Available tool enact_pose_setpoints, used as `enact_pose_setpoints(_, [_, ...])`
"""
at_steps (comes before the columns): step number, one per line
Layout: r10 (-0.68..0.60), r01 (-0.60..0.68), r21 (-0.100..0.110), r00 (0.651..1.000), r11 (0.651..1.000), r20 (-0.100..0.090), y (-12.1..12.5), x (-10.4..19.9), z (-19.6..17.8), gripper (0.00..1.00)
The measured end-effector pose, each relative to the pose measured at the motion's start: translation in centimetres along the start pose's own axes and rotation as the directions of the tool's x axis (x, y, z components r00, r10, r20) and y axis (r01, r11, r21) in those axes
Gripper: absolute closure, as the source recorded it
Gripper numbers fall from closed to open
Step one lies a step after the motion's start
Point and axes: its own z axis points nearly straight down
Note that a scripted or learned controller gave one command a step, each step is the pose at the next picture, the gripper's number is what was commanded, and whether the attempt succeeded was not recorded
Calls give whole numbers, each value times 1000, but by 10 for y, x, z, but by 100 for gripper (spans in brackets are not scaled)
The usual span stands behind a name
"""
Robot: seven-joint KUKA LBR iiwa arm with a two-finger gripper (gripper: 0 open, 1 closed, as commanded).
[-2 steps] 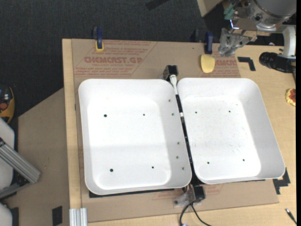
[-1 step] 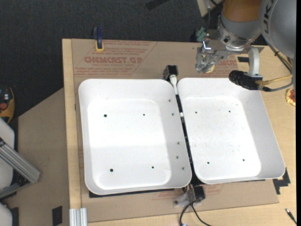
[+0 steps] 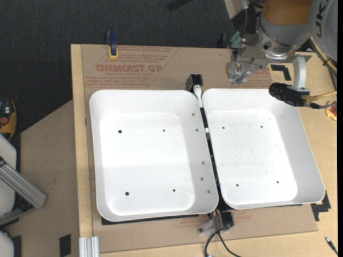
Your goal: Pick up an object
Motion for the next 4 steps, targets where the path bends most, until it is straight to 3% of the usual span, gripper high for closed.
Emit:
enact_pose_setpoints(1, [0,0,1,1000,1000,0,-27,5,-12,100])
enact_pose_setpoints(2, [-4,4,0,1000,1000,0,10,45,33,100])
enact_pose_setpoints(3, [-1,1,-8,1000,1000,1,3,47,-4,100])
enact_pose_setpoints(4, [7,-7,-10,1000,1000,4,1,-21,-48,100])
